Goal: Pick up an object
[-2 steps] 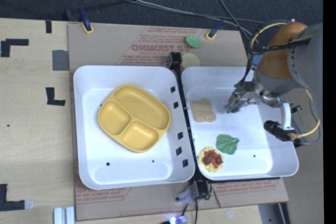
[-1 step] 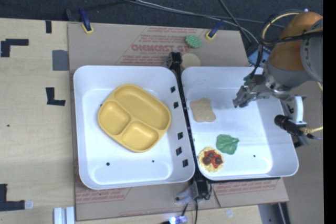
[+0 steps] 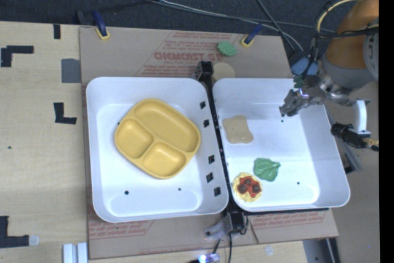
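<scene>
- Tan flat bread-slice toy (image 3: 237, 130) lay in right white bin (image 3: 320, 151), down-left of the tool (image 3: 289, 105).
- Tool state: cannot tell.

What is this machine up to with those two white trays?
A grey and orange robot arm reaches in from the right, its claw hanging over the upper part of the right bin. It is meant to pick something up, but nothing is in the claw. Lying loose in that bin are a tan slice of toy bread, a green leaf and a small pizza-like piece. The left bin holds a yellow divided plate.
</scene>
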Available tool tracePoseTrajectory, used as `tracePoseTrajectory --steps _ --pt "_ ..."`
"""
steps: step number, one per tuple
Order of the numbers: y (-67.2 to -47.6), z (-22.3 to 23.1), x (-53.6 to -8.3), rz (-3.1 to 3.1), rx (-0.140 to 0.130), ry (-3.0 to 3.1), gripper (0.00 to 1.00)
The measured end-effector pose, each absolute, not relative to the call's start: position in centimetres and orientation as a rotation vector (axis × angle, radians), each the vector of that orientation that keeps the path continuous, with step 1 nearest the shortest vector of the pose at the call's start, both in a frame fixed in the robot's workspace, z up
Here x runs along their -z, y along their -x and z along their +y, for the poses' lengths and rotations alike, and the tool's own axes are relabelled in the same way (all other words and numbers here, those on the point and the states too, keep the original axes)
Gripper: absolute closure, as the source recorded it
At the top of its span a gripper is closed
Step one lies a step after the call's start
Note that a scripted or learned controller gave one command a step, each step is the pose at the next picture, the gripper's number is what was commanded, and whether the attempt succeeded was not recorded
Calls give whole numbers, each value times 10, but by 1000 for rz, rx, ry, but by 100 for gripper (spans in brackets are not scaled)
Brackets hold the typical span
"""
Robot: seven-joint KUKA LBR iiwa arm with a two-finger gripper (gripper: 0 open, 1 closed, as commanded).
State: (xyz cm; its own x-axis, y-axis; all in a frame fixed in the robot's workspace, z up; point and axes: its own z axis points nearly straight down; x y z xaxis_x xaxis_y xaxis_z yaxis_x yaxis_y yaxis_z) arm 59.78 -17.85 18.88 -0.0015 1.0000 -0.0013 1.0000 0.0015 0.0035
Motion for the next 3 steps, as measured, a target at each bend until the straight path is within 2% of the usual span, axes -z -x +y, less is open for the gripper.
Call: tracePoseTrajectory --steps 1,2,3 --pt "-598 -174 -252 2220 -4 -2216 100" --pt "-599 -174 -274 2222 0 -2219 100" --pt "-578 -124 -268 2227 2 -2219 100"
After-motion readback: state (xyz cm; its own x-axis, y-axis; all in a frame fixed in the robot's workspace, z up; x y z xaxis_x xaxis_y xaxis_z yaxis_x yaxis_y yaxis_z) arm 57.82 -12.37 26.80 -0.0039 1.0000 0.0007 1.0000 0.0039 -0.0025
